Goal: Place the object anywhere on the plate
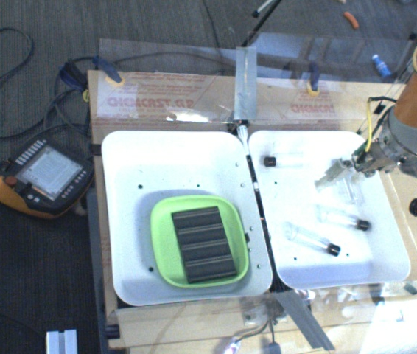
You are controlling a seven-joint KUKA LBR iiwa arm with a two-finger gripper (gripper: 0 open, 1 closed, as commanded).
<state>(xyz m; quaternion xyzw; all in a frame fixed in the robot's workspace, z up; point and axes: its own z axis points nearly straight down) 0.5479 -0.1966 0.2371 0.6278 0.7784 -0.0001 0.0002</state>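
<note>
Apparently the gripper (343,179) hovers low at the far right of the right bin (385,257), its fingers standing apart with nothing between them. I read that as lining up on the clear black-capped tubes: one (341,218) lies just near of it, another (313,239) nearer still, and a third (286,158) lies by the far wall. So the object is not yet picked. In the left bin (127,168), the green plate (160,223) already carries a dark ridged block (205,243). Red print on the cardboard (164,102) beyond the bins is too faint for me to read.
</note>
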